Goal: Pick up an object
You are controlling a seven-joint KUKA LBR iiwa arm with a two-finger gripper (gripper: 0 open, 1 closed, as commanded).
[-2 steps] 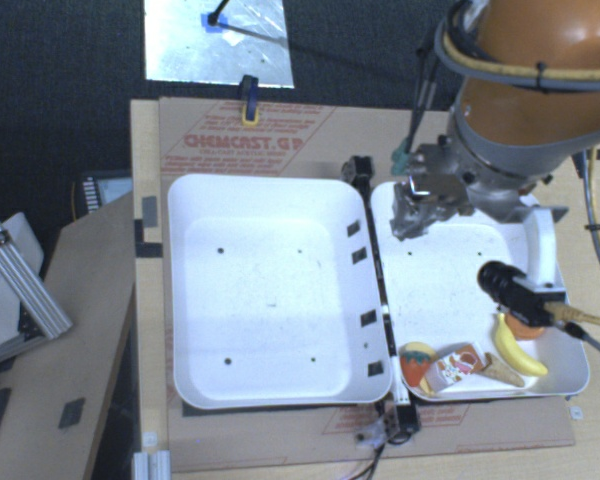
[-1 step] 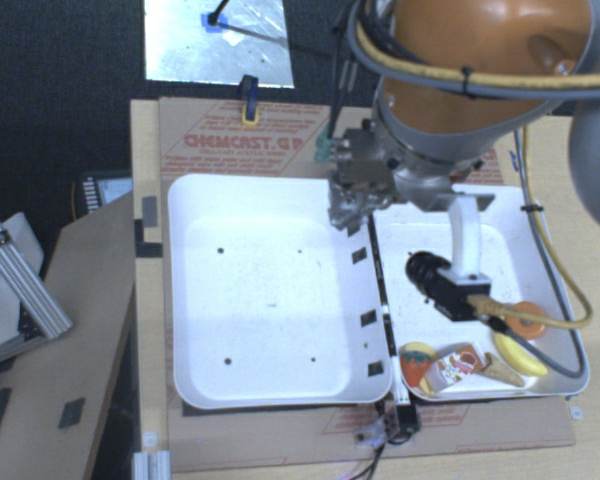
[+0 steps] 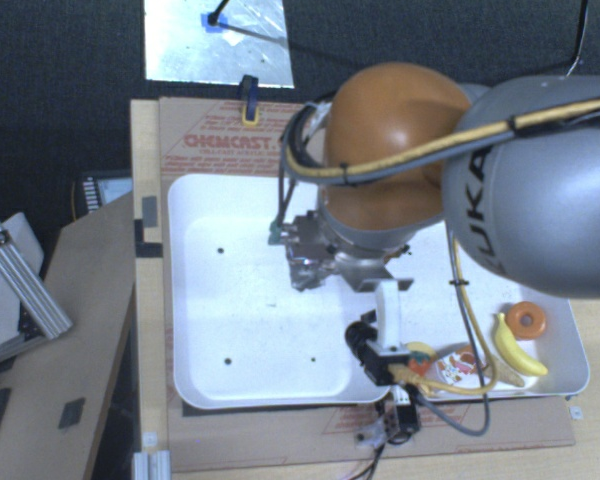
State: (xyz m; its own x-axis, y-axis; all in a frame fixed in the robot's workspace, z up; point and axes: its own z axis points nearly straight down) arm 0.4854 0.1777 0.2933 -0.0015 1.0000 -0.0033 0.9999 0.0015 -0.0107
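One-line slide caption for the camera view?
KUKA arm reaches over the left bin; banana lies in the right bin.

The cardboard sheet (image 3: 220, 138) reads "CHEMCAST" in red; the grey arm (image 3: 540, 198) bears the letters "UKA"

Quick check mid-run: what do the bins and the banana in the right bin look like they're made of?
Bins: likely moulded plastic, smooth glossy white, with rounded corners and a soft sheen. Banana: probably a plastic toy; its yellow is even and slightly shiny, though real fruit can't be ruled out.

Place: robotics lab
Evidence: KUKA arm (image 3: 540, 198) over white bins (image 3: 195, 268) on a table (image 3: 90, 268), aluminium framing rail (image 3: 20, 278), loose cabling (image 3: 470, 318)
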